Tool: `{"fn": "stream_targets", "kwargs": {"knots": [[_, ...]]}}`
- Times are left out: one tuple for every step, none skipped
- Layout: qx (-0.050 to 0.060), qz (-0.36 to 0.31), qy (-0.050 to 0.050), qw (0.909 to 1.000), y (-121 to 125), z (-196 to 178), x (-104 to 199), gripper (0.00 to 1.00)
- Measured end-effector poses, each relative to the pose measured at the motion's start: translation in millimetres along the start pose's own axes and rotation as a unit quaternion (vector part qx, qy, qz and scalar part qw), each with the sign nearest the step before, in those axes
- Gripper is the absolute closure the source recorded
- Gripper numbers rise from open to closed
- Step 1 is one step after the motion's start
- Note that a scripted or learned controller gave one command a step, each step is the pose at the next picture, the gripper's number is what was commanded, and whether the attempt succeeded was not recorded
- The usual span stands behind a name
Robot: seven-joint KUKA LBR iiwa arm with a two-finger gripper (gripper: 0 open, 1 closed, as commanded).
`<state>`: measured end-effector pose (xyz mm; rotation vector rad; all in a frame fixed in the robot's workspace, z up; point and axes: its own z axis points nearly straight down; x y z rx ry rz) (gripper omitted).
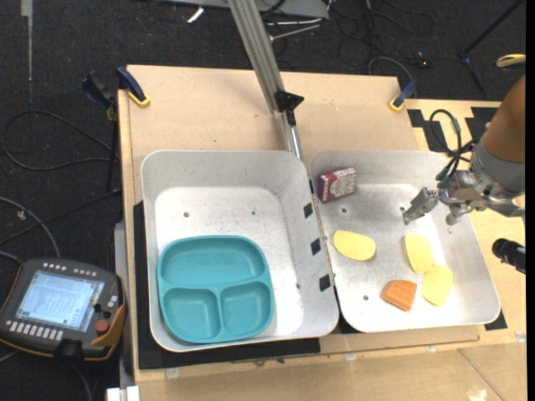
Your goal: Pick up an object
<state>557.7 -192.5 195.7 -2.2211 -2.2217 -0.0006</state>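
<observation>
The right bin holds a small maroon carton at its far left. A yellow potato-like piece lies near the bin's middle. Two more yellow pieces lie toward the right, and an orange wedge sits near the front. My gripper hangs over the right bin's far right part. Its fingers are spread apart with nothing between them. It stands just above and behind the upper yellow piece, apart from it.
The left bin carries a teal divided tray. A metal pole slants down to the seam between the bins. Yellow clamps grip the bench's back corners. A teach pendant lies left of the bench.
</observation>
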Motion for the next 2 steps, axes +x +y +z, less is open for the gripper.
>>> {"fn": "stream_targets", "kwargs": {"knots": [[-0.001,-0.001,0.000,1.0000,1,-10,0,1.00],[-0.003,-0.003,-0.001,1.0000,67,-24,-12,1.00]]}}
